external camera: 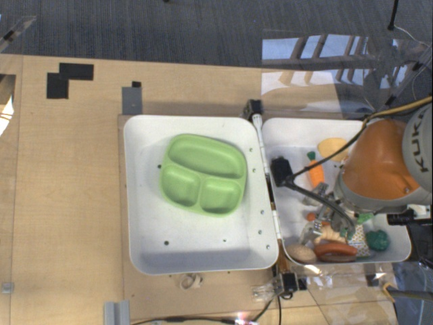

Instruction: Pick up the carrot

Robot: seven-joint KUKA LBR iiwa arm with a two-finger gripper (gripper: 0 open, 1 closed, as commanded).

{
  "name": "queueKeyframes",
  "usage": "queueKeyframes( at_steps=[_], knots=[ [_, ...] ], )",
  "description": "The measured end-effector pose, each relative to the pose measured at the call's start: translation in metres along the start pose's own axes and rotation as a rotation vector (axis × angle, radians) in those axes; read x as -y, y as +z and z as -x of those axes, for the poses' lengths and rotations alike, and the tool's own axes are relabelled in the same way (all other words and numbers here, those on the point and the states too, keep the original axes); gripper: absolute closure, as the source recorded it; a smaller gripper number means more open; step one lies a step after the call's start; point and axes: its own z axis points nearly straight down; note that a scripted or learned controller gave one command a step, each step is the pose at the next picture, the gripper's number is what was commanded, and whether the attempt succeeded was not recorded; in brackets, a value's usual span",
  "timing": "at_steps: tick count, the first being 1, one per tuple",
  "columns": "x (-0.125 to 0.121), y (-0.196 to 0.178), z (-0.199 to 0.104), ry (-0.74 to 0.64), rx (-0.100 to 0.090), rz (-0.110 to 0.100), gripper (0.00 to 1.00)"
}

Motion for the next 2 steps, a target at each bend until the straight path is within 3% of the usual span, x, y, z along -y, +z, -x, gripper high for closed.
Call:
queueKeyframes(
  at_steps=[1,2],
  knots=[
    [-0.01,0.003,0.081,0.164,-0.005,-0.001,0.0],
    [-0.009,0.002,0.031,0.447,-0.005,-0.002,0.0]
  ],
)
